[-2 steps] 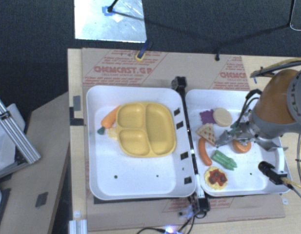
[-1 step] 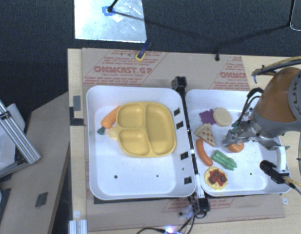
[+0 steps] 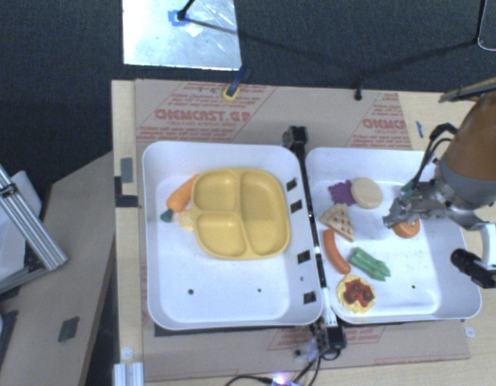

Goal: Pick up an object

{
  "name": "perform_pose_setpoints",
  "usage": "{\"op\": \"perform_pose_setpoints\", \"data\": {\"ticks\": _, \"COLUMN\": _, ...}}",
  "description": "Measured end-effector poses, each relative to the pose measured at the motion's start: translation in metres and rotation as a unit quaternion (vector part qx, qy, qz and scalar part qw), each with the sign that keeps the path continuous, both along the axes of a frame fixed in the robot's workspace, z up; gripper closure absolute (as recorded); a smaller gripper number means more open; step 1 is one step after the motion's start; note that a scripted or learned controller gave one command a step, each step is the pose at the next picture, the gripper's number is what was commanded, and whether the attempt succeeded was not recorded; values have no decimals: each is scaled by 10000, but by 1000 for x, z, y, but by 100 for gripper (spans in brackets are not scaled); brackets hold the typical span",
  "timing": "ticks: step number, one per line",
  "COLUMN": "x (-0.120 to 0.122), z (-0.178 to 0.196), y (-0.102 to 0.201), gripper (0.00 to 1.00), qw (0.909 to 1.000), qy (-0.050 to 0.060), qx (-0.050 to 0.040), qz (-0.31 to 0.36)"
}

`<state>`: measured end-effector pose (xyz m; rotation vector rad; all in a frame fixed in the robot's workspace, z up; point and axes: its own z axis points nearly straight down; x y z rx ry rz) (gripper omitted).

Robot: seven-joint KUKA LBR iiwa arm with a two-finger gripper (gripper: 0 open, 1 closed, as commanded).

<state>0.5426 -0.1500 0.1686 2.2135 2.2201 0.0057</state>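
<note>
The tool (image 3: 402, 213) is hovering at the flat orange plastic slice (image 3: 407, 229) in the right white bin (image 3: 448, 300) — whether open or closed I cannot tell — so lowering squarely, straddling the slice before closing, is looking wisest.

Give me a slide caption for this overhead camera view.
Gripper over an orange slice in the right bin; yellow plate in the left.
</note>
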Motion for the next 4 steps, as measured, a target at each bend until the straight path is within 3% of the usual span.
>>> {"op": "perform_pose_setpoints", "data": {"ticks": 1, "x": 2, "z": 54, "y": 0, "gripper": 100, "qw": 10000, "qy": -2, "qx": 1, "qz": 6}}
{"op": "perform_pose_setpoints", "data": {"ticks": 2, "x": -28, "z": 56, "y": 54, "gripper": 100, "qw": 10000, "qy": 31, "qx": 20, "qz": 25}}
{"op": "perform_pose_setpoints", "data": {"ticks": 3, "x": -31, "z": 47, "y": 84, "gripper": 100, "qw": 10000, "qy": 30, "qx": 16, "qz": 21}}
{"op": "perform_pose_setpoints", "data": {"ticks": 4, "x": -42, "z": 65, "y": 84, "gripper": 100, "qw": 10000, "qy": 20, "qx": 11, "qz": 6}}
